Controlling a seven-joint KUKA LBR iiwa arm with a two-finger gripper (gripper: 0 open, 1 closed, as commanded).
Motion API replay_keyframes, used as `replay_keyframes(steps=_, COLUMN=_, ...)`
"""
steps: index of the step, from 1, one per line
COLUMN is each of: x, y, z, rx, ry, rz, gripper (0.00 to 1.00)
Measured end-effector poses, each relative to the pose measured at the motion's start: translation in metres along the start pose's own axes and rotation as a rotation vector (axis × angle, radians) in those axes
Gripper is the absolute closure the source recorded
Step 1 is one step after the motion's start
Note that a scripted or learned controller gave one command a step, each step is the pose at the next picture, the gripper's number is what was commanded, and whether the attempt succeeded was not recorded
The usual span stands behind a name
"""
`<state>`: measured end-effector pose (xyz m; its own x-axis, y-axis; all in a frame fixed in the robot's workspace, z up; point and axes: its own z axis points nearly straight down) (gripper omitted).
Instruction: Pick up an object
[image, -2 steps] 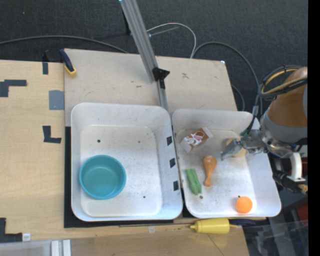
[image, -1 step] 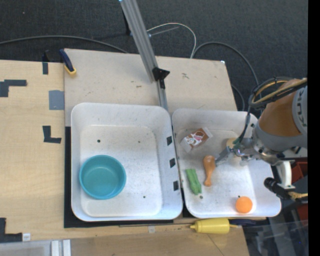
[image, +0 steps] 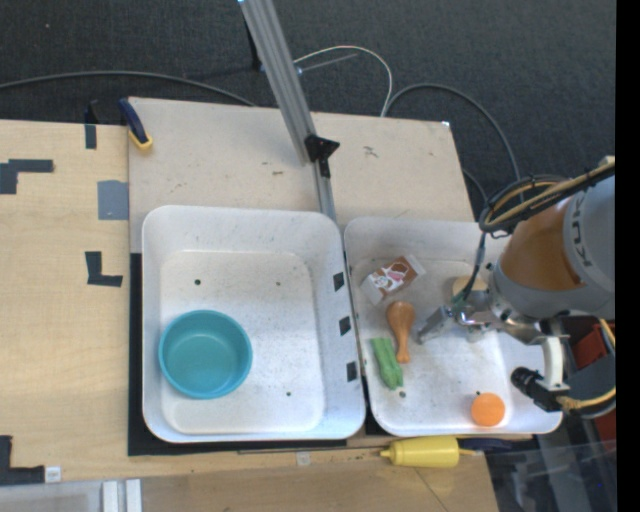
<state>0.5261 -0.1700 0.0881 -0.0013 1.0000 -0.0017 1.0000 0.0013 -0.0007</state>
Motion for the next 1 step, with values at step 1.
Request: replay_keyframes(steps=1, x=0.0007, y=0.0002, z=-0.0111, rx=0.000, ry=0.001, rz=-0.001, gripper=1.00)
